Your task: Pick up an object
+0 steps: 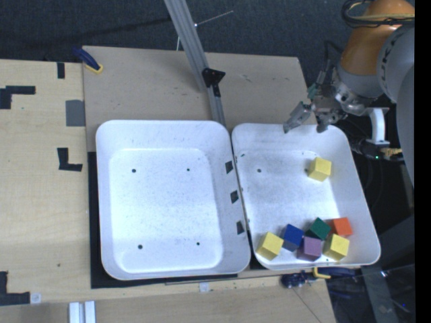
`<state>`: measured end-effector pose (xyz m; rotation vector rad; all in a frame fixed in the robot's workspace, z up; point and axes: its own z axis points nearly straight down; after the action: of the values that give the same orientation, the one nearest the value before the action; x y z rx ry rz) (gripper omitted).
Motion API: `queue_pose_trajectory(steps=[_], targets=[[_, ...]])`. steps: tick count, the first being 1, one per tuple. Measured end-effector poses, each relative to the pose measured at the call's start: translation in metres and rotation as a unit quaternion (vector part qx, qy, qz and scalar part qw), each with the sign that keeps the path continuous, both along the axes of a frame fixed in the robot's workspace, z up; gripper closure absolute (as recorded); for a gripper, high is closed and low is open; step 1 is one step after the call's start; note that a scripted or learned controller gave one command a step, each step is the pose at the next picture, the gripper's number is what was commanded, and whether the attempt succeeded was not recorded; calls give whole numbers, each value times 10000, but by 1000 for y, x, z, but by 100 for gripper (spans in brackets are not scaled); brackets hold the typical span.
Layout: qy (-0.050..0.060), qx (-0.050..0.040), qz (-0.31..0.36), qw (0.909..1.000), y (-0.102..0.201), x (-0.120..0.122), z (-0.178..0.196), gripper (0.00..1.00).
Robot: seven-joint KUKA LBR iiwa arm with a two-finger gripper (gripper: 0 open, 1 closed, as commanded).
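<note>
Right bin (pixel 350 180) holds all the blocks. One yellow cube (pixel 319 168) sits alone in the upper right part of the bin floor, well apart from the rest. A cluster lies along the near edge: yellow block (pixel 270 245), blue block (pixel 292 236), purple block (pixel 312 247), green block (pixel 318 228), orange block (pixel 342 227) and another yellow block (pixel 337 247), packed close, several touching.

Gripper (pixel 307 120) hangs over the far rim of the right bin, above and beyond the lone yellow cube, not touching it. Its two fingers are spread apart, tips pointing down toward the bin edge, with nothing between them. The grey arm with its orange band (pixel 367 42) comes in from the upper right.

Left bin (pixel 108 180) lies just beside the right one, rims meeting. A slanted metal rail (pixel 192 39) crosses the bench behind the bins.
</note>
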<state>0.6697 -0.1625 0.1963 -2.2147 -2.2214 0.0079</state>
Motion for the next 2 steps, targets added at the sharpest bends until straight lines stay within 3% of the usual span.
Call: queue_pose_trajectory(steps=[2], targets=[[-2, -1, 2, 10000, 5, -5, -108, 0]])
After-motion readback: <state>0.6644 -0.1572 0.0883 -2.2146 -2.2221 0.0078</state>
